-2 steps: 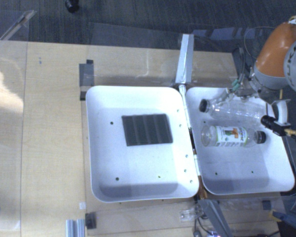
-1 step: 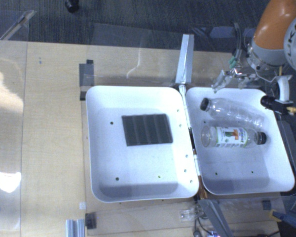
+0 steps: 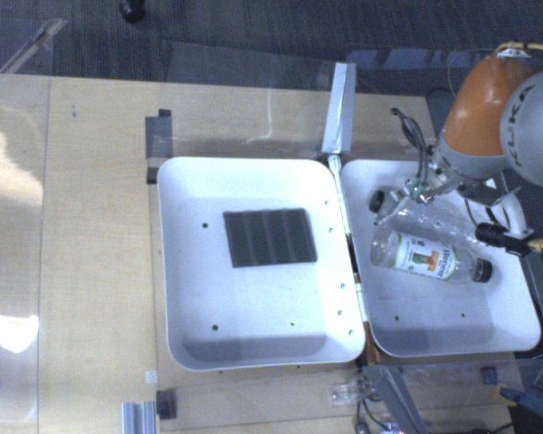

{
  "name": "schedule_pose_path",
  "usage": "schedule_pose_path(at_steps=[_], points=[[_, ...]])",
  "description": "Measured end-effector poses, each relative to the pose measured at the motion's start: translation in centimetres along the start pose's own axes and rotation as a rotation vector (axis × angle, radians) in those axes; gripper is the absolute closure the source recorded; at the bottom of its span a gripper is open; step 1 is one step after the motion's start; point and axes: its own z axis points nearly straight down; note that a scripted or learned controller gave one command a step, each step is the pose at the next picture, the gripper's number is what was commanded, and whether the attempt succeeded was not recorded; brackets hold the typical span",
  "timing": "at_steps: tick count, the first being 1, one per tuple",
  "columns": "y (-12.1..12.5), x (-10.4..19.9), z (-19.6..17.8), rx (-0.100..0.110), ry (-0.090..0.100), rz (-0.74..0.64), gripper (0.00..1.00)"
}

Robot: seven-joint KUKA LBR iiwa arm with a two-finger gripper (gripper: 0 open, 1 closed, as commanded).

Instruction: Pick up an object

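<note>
The worktop [image 3: 90, 269] is pale wood and it carries two shallow white bins side by side. The left bin [image 3: 181, 333] holds a dark ribbed rectangular pad [image 3: 270, 238], which lies flat a little above the middle of the bin, apart from all walls. A grey metal bar [image 3: 338, 107] stands along the gap between the two bins at their far edge.

The right bin [image 3: 434, 333] holds a clear plastic bottle [image 3: 425, 256]. It lies on its side, with the dark cap [image 3: 481, 271] toward the right and the wider base toward the divider between the bins. The label on it is white with some green and orange. The bottle is in the upper middle of this bin, near the left wall but not touching it as far as I can see.

The arm [image 3: 525, 125] comes in from the right, grey with an orange part, and it covers the upper right corner of the right bin. The pincer [image 3: 421, 188] is low over the far part of that bin, just above the bottle and very close to it. Transparent parts and cables are there, so I cannot tell if the pincer is released or clenched, or if it touches the bottle. A small dark round thing [image 3: 377, 201] is just left of the pincer.

A transparent sheet [image 3: 18, 152] lies across the left of the worktop.
</note>
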Motion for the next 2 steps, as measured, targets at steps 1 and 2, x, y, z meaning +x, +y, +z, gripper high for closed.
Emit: schedule_pose_path(at_steps=[1,2], points=[[3.0,0.8,2.0,0.017,0.0,-0.046,0.0],[3.5,0.7,1.0,-0.001,-0.014,-0.051,1.0]])
